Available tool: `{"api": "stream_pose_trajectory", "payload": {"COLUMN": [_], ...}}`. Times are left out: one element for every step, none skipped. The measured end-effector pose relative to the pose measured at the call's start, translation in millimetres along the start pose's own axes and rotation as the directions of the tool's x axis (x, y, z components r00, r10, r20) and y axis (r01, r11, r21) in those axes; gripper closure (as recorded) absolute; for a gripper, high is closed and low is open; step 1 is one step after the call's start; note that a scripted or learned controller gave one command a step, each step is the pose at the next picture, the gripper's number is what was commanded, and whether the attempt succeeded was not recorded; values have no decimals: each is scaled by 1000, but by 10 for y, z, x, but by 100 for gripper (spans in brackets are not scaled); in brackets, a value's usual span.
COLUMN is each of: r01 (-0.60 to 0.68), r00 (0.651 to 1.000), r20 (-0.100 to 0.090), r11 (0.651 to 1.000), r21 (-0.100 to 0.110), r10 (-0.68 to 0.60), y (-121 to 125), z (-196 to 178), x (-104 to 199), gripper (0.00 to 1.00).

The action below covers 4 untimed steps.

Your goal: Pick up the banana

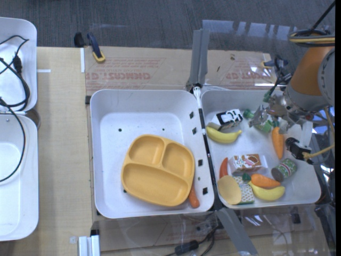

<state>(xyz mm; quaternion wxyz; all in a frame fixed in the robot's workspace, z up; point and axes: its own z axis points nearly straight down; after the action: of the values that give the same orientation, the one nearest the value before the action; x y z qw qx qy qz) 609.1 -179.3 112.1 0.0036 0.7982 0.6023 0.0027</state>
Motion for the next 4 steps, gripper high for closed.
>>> {"api": "stream_pose_trajectory", "payload": {"r01": [97, 226, 509, 452], "r00": [995, 974, 861, 892], "r20": [0, -1, -5, -2], "r11": [995, 974, 861, 892], "r21": [12, 13, 9, 8], "r10": [-97, -226, -509, -452], "y": [-205, -234, -349, -249], "z": [208, 212, 202, -799], "x": [588, 828, 719, 926], "gripper": [0, 0, 0, 0]}}
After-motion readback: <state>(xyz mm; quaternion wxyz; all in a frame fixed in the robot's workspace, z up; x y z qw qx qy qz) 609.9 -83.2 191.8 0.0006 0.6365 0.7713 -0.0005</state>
